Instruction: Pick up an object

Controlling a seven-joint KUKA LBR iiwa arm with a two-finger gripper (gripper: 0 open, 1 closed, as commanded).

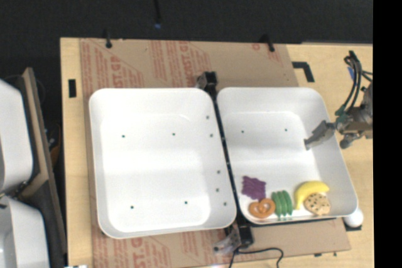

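Along the near edge of the right bin (295, 103) lies a tight cluster — a purple piece (253, 186), an orange ring (261, 208), a green piece (282, 203), a yellow banana (311, 190) and a speckled cookie (318, 203), touching or nearly so. The gripper (328, 133) hangs over that bin's right rim, well apart from them; its fingers seem spread, though blurred. The far half of this bin and the left bin (157, 160) are bare white floor.
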